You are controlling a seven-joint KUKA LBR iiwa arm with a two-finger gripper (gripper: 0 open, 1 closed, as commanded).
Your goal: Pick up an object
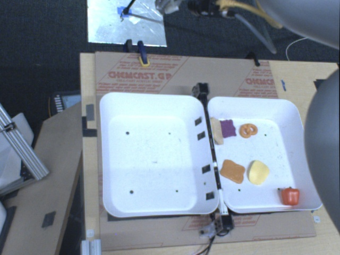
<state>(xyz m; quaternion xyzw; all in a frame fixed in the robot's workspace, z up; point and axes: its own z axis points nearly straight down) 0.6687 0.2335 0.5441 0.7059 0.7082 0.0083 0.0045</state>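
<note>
Orange pretzel [247, 130] in right bin [289, 110], jaws [171, 1] well above

Single fixed camera above bench [175, 68], looking down at slant. Mid-range framing: left bin [151, 102] and right bin [287, 110] both fully in frame; arm [319, 7] blurred at upper right, nearest lens.
</note>
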